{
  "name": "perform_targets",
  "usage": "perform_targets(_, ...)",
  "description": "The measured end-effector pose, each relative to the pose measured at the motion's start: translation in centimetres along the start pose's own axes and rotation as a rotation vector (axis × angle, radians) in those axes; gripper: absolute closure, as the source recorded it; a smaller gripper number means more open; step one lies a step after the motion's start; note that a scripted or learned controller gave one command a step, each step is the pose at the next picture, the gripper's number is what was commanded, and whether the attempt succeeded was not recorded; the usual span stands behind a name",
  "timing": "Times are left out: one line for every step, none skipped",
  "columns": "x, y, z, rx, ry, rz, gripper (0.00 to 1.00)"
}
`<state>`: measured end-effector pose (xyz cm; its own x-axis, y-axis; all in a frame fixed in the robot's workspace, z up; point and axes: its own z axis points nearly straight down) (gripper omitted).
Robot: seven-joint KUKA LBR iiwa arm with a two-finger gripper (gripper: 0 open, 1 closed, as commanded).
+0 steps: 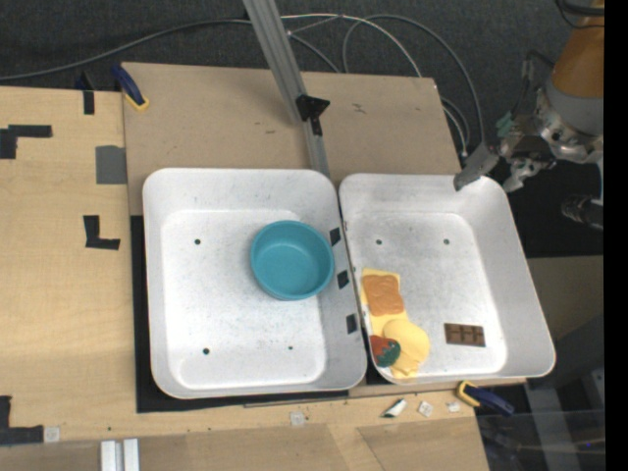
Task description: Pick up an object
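Note:
A blue bowl [290, 259] sits upright in the left bin [177, 204], toward its right side. In the right bin [491, 224], along the left wall, lie an orange-tan slab like a piece of toast [382, 291], a yellow lump [410, 342] and a small red and green item [385, 350]. A small brown chocolate-like bar [464, 336] rests near the bin's front right. My gripper [481, 168] hangs at the right bin's far right corner, above the rim and well away from all the objects. Nothing shows between its fingers.
A slanted metal pole [285, 67] crosses the back of the bench above the gap between the bins. Cables [392, 37] loop behind the bins. Small clamps [130, 86] sit at the board's corners. The arm's orange band [579, 62] is at the far right.

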<state>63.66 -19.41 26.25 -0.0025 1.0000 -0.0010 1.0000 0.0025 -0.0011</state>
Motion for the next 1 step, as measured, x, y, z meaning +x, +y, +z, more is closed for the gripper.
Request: perform_targets(-0.02, -0.01, -0.01, 0.0, -0.001, 0.0, 0.0)
